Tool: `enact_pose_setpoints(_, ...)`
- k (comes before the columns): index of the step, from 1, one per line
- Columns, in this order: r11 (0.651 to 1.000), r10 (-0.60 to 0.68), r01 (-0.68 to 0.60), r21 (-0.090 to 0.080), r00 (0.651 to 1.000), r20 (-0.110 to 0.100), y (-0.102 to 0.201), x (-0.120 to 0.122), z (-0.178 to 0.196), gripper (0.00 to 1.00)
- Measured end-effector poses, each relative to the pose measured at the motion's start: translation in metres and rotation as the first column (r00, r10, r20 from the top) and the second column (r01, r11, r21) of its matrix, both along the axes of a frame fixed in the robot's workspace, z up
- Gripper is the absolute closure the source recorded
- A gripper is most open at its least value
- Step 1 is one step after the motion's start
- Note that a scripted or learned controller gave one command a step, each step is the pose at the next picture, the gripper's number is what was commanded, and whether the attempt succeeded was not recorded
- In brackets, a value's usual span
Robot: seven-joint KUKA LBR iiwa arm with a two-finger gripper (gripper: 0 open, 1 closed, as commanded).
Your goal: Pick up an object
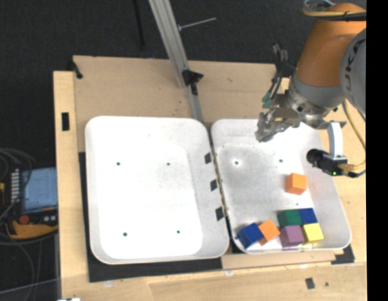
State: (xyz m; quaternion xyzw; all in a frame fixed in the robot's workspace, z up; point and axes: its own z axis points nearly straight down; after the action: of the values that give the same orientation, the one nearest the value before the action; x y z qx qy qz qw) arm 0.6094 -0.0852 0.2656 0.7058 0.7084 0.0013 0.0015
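Over the far edge of the right bin (222,144), reaching in from the right: grey arm (319,80) with orange band angling down and leftward, end effector (268,130) hovering above bare white floor, carrying nothing visible; finger spread impossible to tell. Sitting well apart toward the near side: lone orange cube (296,184); clustering in the near corner, blue cube (250,234), second orange cube (269,230), green cube (290,219), purple cube (292,234), yellow cube (313,232). Left bin (93,168) lying beside on the surface (118,86).

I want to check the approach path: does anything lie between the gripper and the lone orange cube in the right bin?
Nothing visible does. Bare bin floor separates the gripper from the lone orange cube; the other cubes cluster nearer the front edge.
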Motion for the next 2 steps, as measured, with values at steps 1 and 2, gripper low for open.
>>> enact_pose_setpoints(1, 1.0, 0.004, -0.004, 0.0, 1.0, 0.0, 0.051, 0.013, 0.005, 1.0)
enact_pose_setpoints(2, 1.0, 0.003, -0.003, -0.001, 1.0, 0.001, 0.096, 0.027, 0.006, 1.0)
